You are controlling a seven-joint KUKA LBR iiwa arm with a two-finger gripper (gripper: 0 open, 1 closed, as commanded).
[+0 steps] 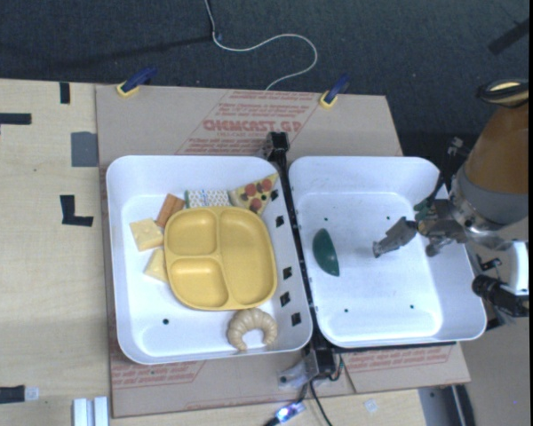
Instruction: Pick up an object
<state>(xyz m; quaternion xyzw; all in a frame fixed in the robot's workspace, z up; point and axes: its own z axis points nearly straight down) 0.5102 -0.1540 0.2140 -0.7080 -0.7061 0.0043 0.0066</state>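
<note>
Object: small dark-green oval plastic piece [326,252], lying in the right white bin [426,327] near its left wall. Probably light, rigid, slippery; best pinched across the narrow width. Gripper [384,245] hovers nearby; jaws' state cannot be told.

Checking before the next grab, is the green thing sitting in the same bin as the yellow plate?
No, the green thing lies in the right bin, while the yellow plate sits in the left bin.

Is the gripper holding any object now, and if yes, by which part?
Nothing is held. The gripper hangs over the bare floor of the right bin, apart from the green object lying to its left.
</note>
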